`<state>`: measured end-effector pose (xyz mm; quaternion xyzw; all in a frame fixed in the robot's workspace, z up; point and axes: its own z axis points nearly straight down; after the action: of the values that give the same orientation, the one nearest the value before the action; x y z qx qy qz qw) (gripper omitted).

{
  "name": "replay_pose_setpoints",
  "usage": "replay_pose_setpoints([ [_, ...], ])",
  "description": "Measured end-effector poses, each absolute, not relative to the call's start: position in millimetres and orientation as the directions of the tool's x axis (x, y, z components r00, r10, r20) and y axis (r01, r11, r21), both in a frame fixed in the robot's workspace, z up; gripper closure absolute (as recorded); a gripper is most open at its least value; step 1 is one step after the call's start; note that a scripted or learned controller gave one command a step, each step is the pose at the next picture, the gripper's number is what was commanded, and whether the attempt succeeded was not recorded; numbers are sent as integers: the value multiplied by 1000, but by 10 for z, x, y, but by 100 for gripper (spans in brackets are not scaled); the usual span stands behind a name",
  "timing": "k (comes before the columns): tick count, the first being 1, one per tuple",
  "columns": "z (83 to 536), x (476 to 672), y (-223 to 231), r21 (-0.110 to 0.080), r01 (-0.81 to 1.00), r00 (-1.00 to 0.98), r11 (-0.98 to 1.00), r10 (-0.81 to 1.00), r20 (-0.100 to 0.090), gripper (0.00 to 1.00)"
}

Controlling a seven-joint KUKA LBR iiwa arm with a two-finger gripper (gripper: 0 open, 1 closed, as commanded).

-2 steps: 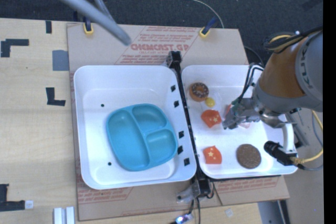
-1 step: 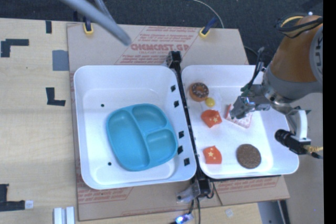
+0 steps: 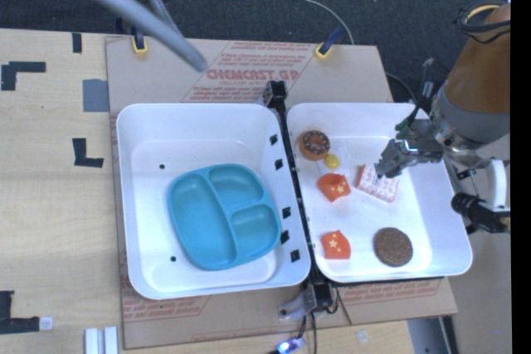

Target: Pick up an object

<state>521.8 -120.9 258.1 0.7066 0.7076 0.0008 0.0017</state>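
Gripper (image 3: 387, 167) over pink-white packet (image 3: 377, 183) (right bin (image 3: 431, 203)); blue tray (image 3: 222, 214) left.

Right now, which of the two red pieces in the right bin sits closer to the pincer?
The upper red piece, just left of the pink-and-white packet under the pincer. The other red piece lies nearer the bin's front edge, beside the brown disc.

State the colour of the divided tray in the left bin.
Light blue: the divided plastic tray shows best in the camera view.

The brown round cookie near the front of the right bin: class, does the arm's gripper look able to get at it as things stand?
Probably yes. The cookie lies flat and apart from its neighbours, with bare bin floor around it and nothing above it. The gripper hangs over the pink packet close by, in the same bin.
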Motion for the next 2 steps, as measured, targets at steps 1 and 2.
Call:
replay_pose_setpoints([
  [1,2549,5318,-601,0,1000,-6,6,1000,0,100],
  [2,2390,5375,-2,-3,1000,-5,5,1000,0,100],
])
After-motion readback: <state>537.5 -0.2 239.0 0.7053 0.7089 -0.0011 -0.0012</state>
